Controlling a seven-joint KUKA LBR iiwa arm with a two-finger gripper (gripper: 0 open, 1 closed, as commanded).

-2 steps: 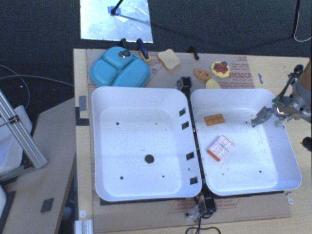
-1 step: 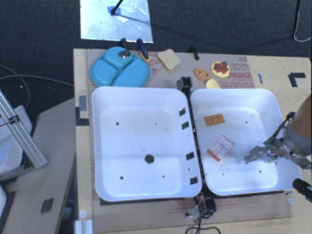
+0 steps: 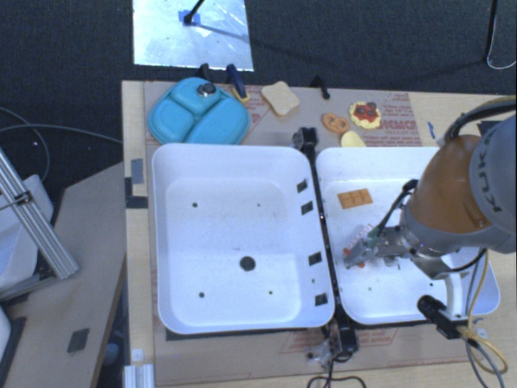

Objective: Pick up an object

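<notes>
Camera view: hovering low in the right bin (image 3: 485,297), gripper (image 3: 361,251) pointing toward the divider; finger state impossible to tell. Orange waffle piece (image 3: 354,198) lying just beyond the gripper. Judging best: centring above it, then descending squarely.

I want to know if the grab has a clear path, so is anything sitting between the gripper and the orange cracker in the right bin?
Nothing visible blocks it. The gripper sits low in the right bin, and the orange cracker lies on bare bin floor above it in the camera view, with no other object between them.
</notes>
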